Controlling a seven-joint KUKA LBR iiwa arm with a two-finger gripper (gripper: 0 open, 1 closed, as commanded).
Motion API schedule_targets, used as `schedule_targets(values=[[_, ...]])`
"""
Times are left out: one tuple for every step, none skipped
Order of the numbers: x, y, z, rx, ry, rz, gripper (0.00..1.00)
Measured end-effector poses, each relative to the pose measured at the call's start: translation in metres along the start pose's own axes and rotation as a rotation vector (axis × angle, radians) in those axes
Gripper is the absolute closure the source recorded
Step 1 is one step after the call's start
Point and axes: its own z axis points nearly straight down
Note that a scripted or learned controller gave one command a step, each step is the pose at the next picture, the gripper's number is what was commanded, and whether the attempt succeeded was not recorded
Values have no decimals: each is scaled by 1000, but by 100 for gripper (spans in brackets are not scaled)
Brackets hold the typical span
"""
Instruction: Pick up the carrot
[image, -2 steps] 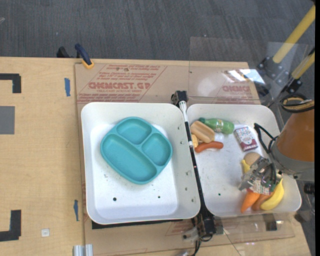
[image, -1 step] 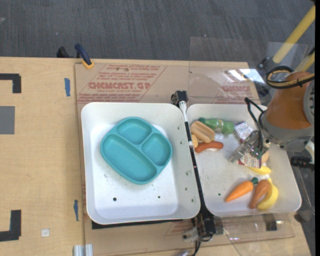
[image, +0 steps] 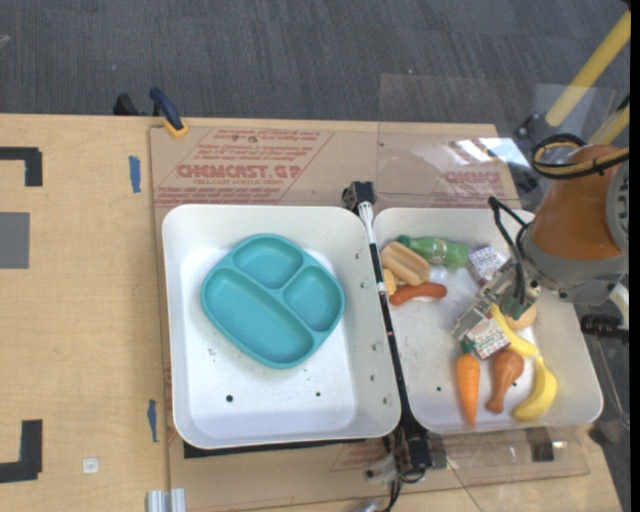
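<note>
The carrot (image: 467, 387) lies just below-left of the gripper (image: 487, 318); I cannot tell its state.

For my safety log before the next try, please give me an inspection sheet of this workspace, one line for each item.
Surface: two white bins, left bin and right bin, on a cardboard sheet.
Job's things: carrot lies in the right bin, near its front edge, beside a drumstick.
Clutter: banana, hot dog, sausage, green item; teal divided plate in the left bin.
Grippers: end effector over the right bin, above the carrot; holds nothing visible.
Cables: black cable along the arm.
Surroundings: grey floor, yellow pole.
</note>
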Motion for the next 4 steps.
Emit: schedule_targets(values=[[74, -42, -1, -1, -5, -64, 0], [103, 42, -99, -4, 0, -145, 0], [77, -46, -125, 6, 9, -536, 0], [16, -15, -42, 5, 4, -109, 0]])
